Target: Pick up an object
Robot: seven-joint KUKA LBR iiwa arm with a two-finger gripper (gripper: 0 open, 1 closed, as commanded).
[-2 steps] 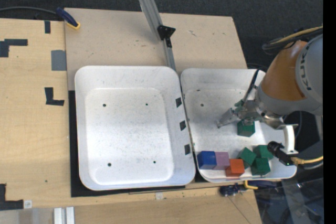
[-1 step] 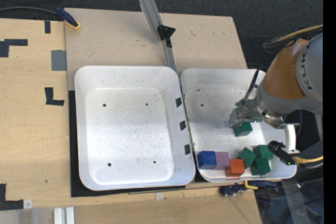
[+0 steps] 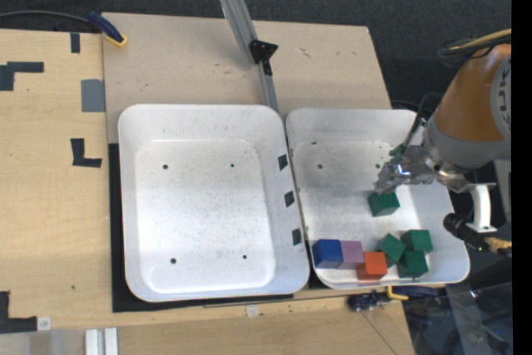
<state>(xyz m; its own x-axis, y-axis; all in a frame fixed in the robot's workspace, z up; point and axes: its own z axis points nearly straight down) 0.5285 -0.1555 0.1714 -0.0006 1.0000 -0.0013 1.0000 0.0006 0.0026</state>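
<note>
Gripper [image 3: 391, 176] poised just above, perhaps touching, green block [image 3: 383, 203]

Gripper [image 3: 391, 176] positioned in right bin [image 3: 349, 133], directly above green block [image 3: 383, 203]; blue [image 3: 327, 252], purple [image 3: 352, 252], orange [image 3: 374, 263] and green blocks [image 3: 409, 249] clustered along lower frame edge of bin

A wooden bench [image 3: 208, 62] carried two shallow white bins side by side, the left bin [image 3: 204, 199] resting on a black mat [image 3: 116, 278] whose edge showed along its left and front sides. A grey metal bar [image 3: 233, 0] ran at a slant from the top of the view down to a black clamp [image 3: 263, 51] just behind the bins. Dark tape marks [image 3: 79, 150] lay on the bench's left part, and a blue and yellow tool [image 3: 108, 27] lay near its far left corner.
</note>
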